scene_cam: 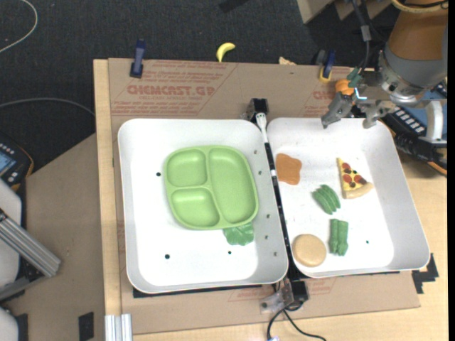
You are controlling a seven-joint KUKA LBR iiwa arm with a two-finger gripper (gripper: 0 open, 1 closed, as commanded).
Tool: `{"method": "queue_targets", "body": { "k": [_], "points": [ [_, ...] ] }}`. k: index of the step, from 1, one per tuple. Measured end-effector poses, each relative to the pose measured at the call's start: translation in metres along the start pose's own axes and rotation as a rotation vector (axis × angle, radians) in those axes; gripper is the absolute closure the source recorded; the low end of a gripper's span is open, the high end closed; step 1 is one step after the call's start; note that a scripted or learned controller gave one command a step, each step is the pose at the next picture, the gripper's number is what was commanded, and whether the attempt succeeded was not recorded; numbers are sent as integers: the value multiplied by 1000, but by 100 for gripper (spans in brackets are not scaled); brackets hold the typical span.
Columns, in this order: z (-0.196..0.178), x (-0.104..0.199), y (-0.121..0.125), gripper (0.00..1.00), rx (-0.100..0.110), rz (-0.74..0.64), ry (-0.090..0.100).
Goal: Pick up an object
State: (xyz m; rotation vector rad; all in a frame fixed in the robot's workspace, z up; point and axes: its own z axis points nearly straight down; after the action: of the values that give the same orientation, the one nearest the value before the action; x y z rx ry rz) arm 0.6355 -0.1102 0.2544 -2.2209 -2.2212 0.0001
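Observation:
My gripper (pixel 350 114) hangs open above the far edge of the right bin (pixel 405 190), nothing between its two fingers. Below it in that bin lie a pizza slice (pixel 352 179), an orange-brown piece (pixel 288 168), two green vegetable pieces (pixel 327 198) (pixel 338 236) and a round tan bun (pixel 310 250). The pizza slice is the nearest item, a little in front of the gripper. The left bin (pixel 142 212) holds a green divided plate (pixel 210 187) and a green leafy piece (pixel 239 235) at the plate's front edge.
Both bins rest on a cardboard sheet (pixel 185 84) held by blue clamps (pixel 137 57). A yellow banana-like toy (pixel 225 50) lies behind the sheet. A black divider bar (pixel 264 141) runs between the bins. Cables hang near the arm at the right.

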Motion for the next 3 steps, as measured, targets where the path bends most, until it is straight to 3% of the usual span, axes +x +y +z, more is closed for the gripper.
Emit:
{"method": "queue_targets", "body": {
  "k": [1, 2, 3],
  "points": [
    [-11, 0, 1, 100, -3, -1, -1],
    [-86, 94, -51, 100, -9, -11, 3],
    [-29, 154, -112, 100, 10, -7, 2]
  ]
}}
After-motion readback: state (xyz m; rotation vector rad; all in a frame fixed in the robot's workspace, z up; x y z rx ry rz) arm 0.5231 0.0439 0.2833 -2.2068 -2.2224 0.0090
